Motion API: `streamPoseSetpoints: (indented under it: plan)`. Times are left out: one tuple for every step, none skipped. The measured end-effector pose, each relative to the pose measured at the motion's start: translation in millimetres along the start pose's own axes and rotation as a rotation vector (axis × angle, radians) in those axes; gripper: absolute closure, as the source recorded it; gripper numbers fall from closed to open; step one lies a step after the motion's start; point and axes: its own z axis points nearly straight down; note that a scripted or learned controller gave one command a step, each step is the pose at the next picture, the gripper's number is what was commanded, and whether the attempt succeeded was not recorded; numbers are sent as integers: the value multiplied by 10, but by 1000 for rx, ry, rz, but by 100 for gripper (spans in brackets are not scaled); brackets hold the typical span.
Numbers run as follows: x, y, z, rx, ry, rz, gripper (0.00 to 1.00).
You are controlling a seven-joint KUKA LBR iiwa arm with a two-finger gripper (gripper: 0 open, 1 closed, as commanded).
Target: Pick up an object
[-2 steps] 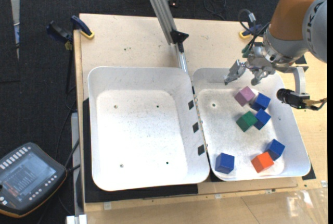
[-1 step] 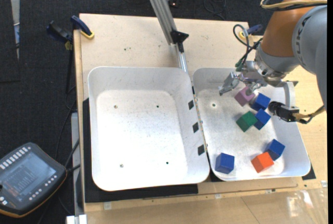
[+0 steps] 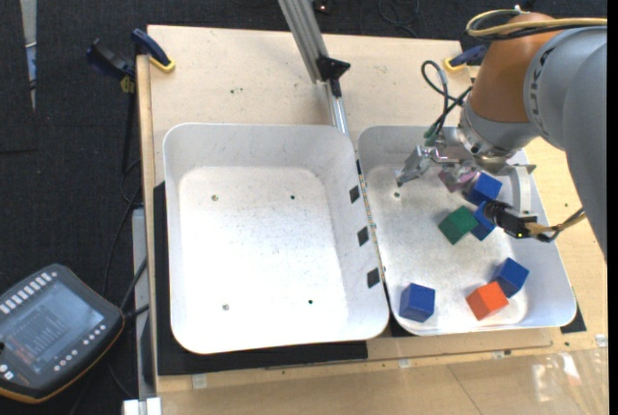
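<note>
Fingers of our gripper (image 3: 417,168) are too blurred and foreshortened for us to tell whether they are spread or pressed together; we see only a pale metal tip angling down toward the floor of the right bin (image 3: 386,152), near that bin's upper part. Nothing shows between the fingers. Behind the tip, toward the view's right, we see the wrist block with a purplish patch, then the orange band (image 3: 502,80) and the grey arm (image 3: 579,85) running off to the right.

Just beside the wrist, on its lower right, sits a blue cube (image 3: 486,185), and touching that one from below is another blue block (image 3: 483,220) partly hidden by a cable. A green cube (image 3: 457,227) lies just below the gripper's wrist, touching the second blue block. Farther down from the tool we find a blue cube (image 3: 418,301) near the bin's lower edge, and well to its right an orange cube (image 3: 488,299) with another blue cube (image 3: 513,275) touching its upper right corner.

To the tool's left, past the divide, lies the left bin (image 3: 183,210). Both bins rest on the pale bench (image 3: 241,66).
</note>
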Motion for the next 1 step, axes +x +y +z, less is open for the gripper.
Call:
streamPoseSetpoints:
  plan:
    - [5, -17, -56, 6, 2, 1, 100]
